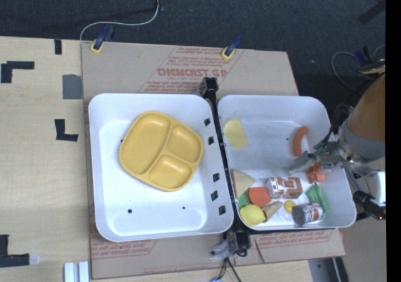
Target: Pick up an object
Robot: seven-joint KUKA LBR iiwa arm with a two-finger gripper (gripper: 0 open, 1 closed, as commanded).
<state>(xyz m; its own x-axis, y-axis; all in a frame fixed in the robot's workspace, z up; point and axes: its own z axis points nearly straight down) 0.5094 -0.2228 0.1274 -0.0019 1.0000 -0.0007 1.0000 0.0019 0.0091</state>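
Closest to my camera, along the bottom edge of the view, sits the near rim of the left shallow white plastic bin (106,224), and inside it lies the round yellow three-compartment plastic plate (161,150), well to the left of the gripper. Just across the black hinge strip is the right shallow white plastic bin (276,106), where everything else sits.

I see the grey arm with its orange band (371,118) coming in from the right, its gripper (306,161) low over the right side of that bin. One thin dark finger slants out toward the left; I cannot tell how wide the jaws stand or whether anything is between them.

Beside the gripper, just above its tip, an orange sausage-shaped toy (299,140) lies on the bin floor, near it but apart as far as I can see. Farther left, a pale yellow round piece (235,133) rests by the hinge. Below the gripper lies a white carton with brown print (285,187); below and to its right, a dark can with a red and white label (307,214) and a green vegetable toy (317,195). Lower left are a red-orange toy (259,196) and a yellow lemon-shaped toy (252,214).
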